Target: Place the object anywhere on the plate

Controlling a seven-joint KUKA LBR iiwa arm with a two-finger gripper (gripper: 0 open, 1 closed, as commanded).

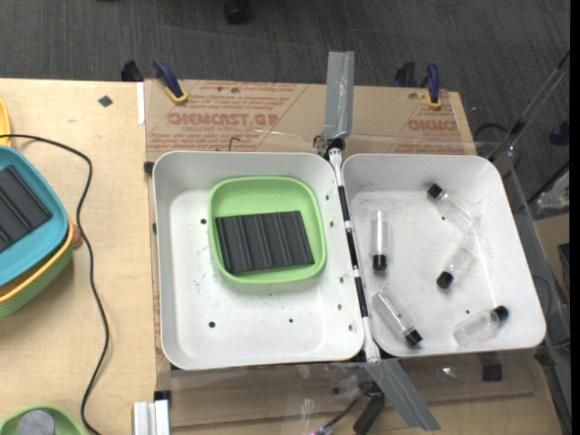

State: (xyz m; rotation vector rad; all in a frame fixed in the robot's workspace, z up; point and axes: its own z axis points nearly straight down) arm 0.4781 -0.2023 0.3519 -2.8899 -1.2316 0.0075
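Green plate [267,231] sits in the left bin [181,270], carrying a dark ribbed insert [264,241] at its centre. Right of the plate, the right bin [507,216] holds five clear vials with black caps: one [379,240] nearest the plate, others [450,204] [456,267] [396,318] [479,325] scattered farther right. No vial lies on the plate. End effector state: cannot tell.

Green plate [266,234] with dark ribbed insert [265,242] in left bin [181,324], five clear vials [379,240] scattered in right bin [517,243]
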